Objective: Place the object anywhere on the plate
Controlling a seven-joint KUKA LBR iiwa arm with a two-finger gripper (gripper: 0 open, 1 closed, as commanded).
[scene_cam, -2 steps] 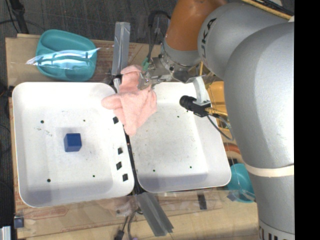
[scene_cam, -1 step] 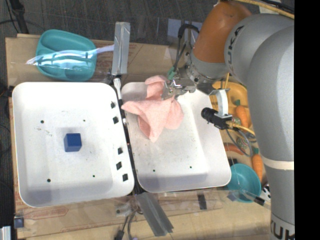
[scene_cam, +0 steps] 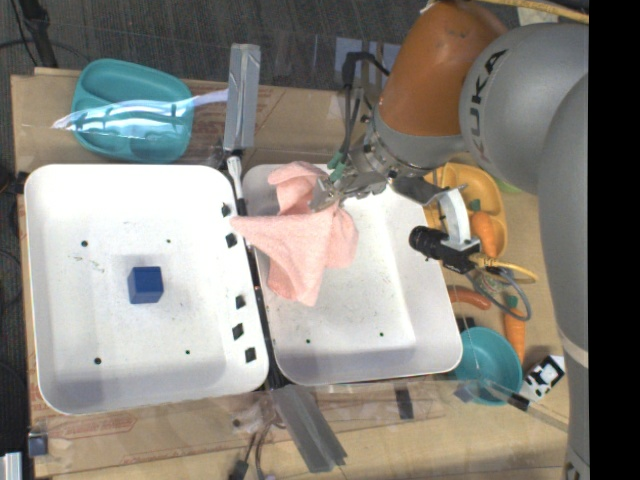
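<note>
claw [scene_cam: 327, 190] gripping pink cloth [scene_cam: 300, 243], right bin [scene_cam: 420, 318]

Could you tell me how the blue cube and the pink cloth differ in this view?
The blue cube is small, rigid and square; the pink cloth is larger, soft and crumpled. The cube sits alone on the left bin floor; the cloth hangs from the gripper over the right bin.
</note>
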